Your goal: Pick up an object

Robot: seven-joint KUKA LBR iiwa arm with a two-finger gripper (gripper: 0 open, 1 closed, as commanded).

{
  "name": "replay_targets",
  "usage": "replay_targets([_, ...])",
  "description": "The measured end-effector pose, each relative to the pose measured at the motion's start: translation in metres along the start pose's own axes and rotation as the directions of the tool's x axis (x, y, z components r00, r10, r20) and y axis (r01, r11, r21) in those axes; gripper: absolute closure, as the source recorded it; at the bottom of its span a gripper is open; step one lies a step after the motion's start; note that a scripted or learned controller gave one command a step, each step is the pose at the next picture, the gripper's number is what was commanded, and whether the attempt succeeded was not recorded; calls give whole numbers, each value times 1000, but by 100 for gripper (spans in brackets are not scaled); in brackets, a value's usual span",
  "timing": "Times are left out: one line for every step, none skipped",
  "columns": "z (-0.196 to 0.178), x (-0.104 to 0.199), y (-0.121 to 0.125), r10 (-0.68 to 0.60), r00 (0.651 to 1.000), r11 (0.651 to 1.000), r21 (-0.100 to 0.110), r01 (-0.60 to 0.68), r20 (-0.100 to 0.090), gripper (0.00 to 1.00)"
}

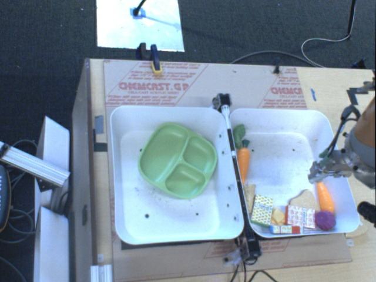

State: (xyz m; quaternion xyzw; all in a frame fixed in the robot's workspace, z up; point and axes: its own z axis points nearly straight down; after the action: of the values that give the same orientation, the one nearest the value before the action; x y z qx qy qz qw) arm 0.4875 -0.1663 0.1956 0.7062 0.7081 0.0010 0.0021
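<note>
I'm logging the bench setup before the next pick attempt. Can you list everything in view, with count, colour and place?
Shallow plastic bins: 2, white, side by side on the bench; left bin, right bin.
Divided plastic plate: 1, light green, in the left bin.
Toy carrot with leafy top: 1, orange and green, left edge of the right bin.
Small orange toy piece: 1, near corner of the right bin, below the claw.
Round purple toy: 1, beside that orange piece.
Printed cardboard packets: several, multicoloured, along the right bin's near wall.
Clamp: 1, yellow and dark, at the bench's far edge.
Claw: 1, grey, over the right bin's right side.
</note>
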Motion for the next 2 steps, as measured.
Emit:
replay_targets([1, 0, 0, 1, 1000, 1000, 2, -1, -1, 0])
replay_targets([100, -33, 2, -4, 1000, 1000, -4, 4, -5, 0])
